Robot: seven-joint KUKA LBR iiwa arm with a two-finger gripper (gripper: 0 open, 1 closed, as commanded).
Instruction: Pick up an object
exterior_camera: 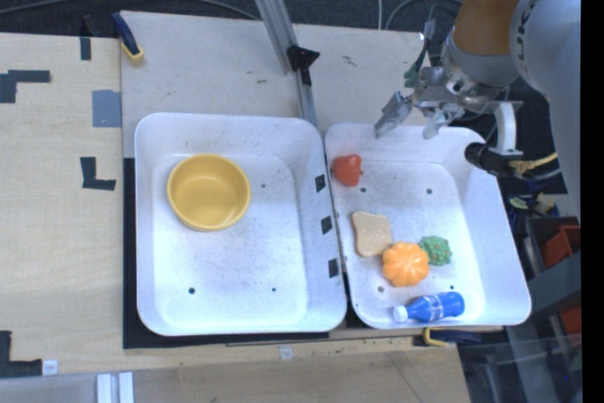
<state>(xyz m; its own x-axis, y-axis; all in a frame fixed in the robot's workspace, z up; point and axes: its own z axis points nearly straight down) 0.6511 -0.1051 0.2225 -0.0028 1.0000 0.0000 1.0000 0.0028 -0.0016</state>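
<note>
Nearest the camera, a blue bottle (431, 307) lies on its side against the near wall of the right bin (491, 203), white cap toward the left. Just beyond it sit 3 more items in a loose cluster: an orange pumpkin-shaped toy (406, 263), a green broccoli-like piece (436, 249) touching or nearly touching its right side, and a tan bread slice (371, 232) just to its left. A red toy (347, 169) rests apart from these, near the bin's far left corner. The left bin (283, 146) holds 1 yellow bowl (209, 192), upright, toward its far left. Both bins stand side by side on the counter (57, 203); their raised walls keep loose items within reach of the arm.

The claw (412, 118) hangs above the far rim of the right bin, its 2 fingers spread apart and pointing down, with nothing between them. It is well apart from the cluster and nearer the red toy, though still off to that toy's right.

Any of the 6 items would satisfy the task. Judged from this layout, no grasp has begun. The red toy appears the easiest candidate, since it stands alone with free space around it; the clustered pieces leave less room for spread fingers, and the bottle's position against the wall may block 1 finger.
</note>
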